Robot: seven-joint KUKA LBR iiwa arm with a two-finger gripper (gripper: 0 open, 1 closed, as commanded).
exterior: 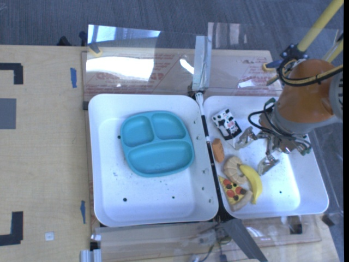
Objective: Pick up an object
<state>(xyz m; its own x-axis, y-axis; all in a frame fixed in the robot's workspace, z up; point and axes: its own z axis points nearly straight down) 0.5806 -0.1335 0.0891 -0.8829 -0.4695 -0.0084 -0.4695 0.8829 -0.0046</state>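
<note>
Bearing two white bins side by side on the worktop (pixel 38 146). Lying in the left bin (pixel 103 201): a blue divided plate (pixel 157 143). Reaching over the right bin (pixel 311 195) from the right: the grey arm (pixel 305 100), orange-banded. Hanging spread apart above bare bin floor, pinching nothing: the jaws of the gripper (pixel 255 150). Sitting just left of them: a black-and-white cow toy (pixel 226 123), a banana (pixel 251 181) touching a beige piece (pixel 233 168), a pizza slice (pixel 234 192), an orange lump (pixel 218 149).
</note>
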